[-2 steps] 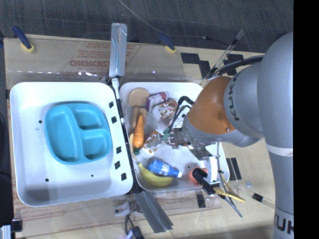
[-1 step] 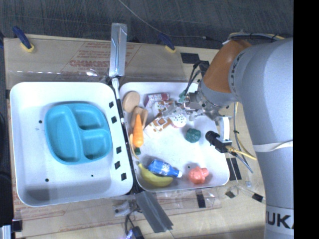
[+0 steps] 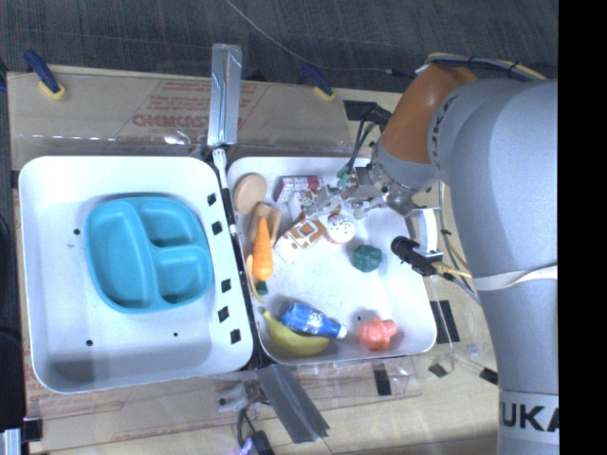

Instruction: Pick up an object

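While the gripper [image 3: 353, 193] is hanging low in the right bin [image 3: 415, 303], whether it grips anything cannot be told. Just left of it one toy pile [image 3: 308, 218] is lying; below it one green ball [image 3: 367, 257]; farther down one banana [image 3: 294, 337], one blue bottle [image 3: 313, 320], one pink toy [image 3: 377, 332]. One carrot [image 3: 262, 252] is lying leftward; one blue tray [image 3: 150, 251] is sitting far left.

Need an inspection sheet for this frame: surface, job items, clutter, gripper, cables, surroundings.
Surface: two white bins side by side, left bin, right bin.
Job's things: banana, blue bottle, carrot, green lump, pink toy, all in the right bin.
Clutter: blue divided tray in the left bin.
Gripper: gripper low over the right bin's far side; jaws unclear.
Cables: thin cable on the floor.
Surroundings: dark floor, blue clamps.
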### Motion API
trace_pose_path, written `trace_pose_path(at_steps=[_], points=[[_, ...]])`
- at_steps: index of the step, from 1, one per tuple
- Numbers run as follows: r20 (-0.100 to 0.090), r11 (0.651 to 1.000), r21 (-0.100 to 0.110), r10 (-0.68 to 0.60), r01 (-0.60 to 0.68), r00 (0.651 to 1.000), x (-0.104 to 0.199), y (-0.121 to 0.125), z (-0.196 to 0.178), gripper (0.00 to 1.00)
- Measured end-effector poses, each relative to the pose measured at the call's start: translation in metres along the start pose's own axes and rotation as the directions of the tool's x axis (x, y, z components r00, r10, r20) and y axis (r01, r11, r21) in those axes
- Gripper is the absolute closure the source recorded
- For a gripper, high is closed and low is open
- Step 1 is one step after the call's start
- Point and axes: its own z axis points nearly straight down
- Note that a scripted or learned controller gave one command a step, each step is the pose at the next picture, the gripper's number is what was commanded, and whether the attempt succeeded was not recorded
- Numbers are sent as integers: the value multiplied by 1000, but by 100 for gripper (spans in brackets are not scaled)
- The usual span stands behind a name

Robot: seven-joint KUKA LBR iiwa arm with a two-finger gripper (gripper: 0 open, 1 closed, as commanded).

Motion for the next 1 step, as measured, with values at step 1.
trace_pose_path(at_steps=[1], points=[[9,967,-20,-254,254,967,-14,-10,-2,0]])
